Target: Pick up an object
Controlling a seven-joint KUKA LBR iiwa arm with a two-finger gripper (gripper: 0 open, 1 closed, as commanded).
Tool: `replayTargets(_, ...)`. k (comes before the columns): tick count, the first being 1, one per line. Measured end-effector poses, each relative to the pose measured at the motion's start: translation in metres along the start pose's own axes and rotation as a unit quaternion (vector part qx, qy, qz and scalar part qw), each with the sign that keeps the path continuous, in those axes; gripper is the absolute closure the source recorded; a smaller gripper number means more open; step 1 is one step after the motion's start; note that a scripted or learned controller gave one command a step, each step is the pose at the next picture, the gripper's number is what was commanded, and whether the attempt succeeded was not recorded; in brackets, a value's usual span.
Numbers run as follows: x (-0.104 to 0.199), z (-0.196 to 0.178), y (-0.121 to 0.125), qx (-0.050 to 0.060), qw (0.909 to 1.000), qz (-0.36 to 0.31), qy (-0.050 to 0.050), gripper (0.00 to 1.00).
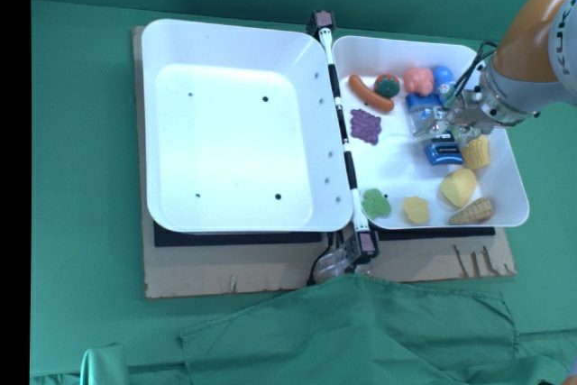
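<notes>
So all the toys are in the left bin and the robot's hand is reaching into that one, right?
Not quite. The toys, like the orange sausage and purple grapes, are in the right bin, and the hand is reaching into that one. The camera view shows it.

I see the bench [81, 149] covered in green cloth. On it lies a brown cardboard sheet [234, 277] bearing two white bins side by side, left bin [234, 41] and right bin [505, 194]. Crumpled green cloth [361, 329] overlaps the cardboard's front edge.
</notes>
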State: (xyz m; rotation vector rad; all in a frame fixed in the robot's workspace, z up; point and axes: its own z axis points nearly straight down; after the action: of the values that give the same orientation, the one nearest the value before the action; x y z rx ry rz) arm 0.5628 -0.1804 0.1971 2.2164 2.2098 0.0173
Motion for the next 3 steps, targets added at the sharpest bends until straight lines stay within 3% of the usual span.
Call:
replayTargets(1,0.000,0.000,0.000,0.000,1.0000,0.000,0.000,0.00)
replayTargets(2,-0.001,0.012,0.022,0.003,1.0000,-0.001,0.001,0.00)
replayTargets(3,-0.003,0.012,0.020,0.001,1.0000,-0.002,0.002,0.00)
